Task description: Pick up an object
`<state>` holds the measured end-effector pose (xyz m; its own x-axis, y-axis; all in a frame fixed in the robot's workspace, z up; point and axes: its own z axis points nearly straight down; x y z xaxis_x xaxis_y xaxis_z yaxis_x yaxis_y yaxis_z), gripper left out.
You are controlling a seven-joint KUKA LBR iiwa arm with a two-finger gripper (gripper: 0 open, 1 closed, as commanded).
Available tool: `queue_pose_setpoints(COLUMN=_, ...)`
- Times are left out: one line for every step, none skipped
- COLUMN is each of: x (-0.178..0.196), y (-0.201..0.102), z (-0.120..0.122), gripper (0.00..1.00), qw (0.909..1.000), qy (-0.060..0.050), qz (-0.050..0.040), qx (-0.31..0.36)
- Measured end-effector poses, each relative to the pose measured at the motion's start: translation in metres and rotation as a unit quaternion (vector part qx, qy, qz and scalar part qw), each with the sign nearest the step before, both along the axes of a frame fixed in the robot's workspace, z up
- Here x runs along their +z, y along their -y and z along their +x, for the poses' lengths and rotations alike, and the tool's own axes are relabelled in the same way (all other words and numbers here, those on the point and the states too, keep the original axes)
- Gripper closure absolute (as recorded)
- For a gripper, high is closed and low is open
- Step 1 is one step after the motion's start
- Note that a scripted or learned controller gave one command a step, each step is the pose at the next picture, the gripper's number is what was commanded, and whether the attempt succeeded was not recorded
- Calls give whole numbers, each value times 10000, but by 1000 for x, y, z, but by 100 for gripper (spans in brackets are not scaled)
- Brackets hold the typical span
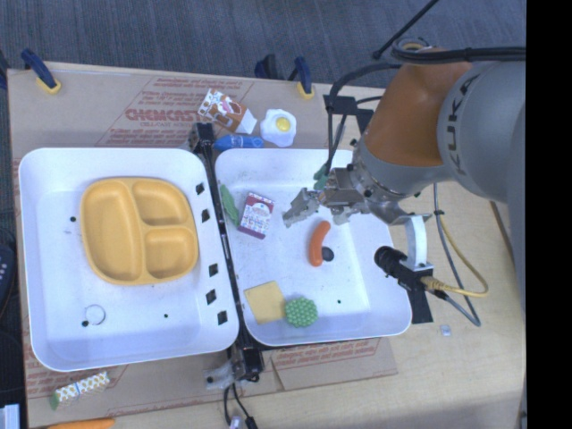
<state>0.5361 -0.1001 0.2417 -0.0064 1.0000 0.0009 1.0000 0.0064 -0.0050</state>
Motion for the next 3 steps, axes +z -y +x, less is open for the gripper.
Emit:
queue_pose_setpoints(x=-100, y=59, z=16, gripper=0, qw=9991, qy=-9, qz=-4, qx=-415)
queue_pose_setpoints(x=-150, y=68, z=15, gripper=0, qw=9997, qy=10, qz=3, qx=258)
queue_pose_setpoints(x=-140, y=68, z=15, gripper=100, qw=9996, qy=1, qz=1, qx=280)
